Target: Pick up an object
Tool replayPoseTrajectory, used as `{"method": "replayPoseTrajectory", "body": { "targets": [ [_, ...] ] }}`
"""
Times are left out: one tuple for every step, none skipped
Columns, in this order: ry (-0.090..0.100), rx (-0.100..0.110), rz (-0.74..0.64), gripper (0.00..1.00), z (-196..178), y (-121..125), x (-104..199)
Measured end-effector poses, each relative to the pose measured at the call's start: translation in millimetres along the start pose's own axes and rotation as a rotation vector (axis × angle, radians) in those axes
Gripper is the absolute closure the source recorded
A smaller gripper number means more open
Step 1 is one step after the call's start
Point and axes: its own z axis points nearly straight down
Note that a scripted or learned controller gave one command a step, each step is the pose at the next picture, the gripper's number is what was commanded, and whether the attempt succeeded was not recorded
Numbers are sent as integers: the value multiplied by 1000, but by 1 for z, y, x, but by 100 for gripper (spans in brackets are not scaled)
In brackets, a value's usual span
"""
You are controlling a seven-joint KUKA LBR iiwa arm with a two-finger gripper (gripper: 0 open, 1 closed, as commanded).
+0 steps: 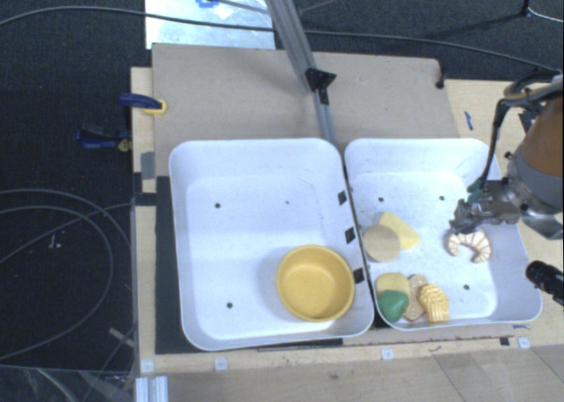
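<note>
1. My gripper [468, 215] hangs low at the right of the frame, over the right bin [414, 155].
2. The croissant [470, 244] lies just below it, touching or nearly so.
3. I cannot tell how my gripper stands or whether it grasps anything.
4. No writing is legible.

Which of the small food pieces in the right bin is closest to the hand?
The pale croissant-shaped piece, curved and lying alone just under the hand. The other pieces cluster farther left, toward the divider between the bins.
</note>
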Motion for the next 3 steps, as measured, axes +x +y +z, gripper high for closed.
{"method": "replayPoseTrajectory", "body": {
  "targets": [
    [4, 5, -6, 100, -7, -7, 53],
    [4, 6, -6, 100, 7, -7, 108],
    [4, 7, -6, 100, 8, -13, 153]
  ]
}}
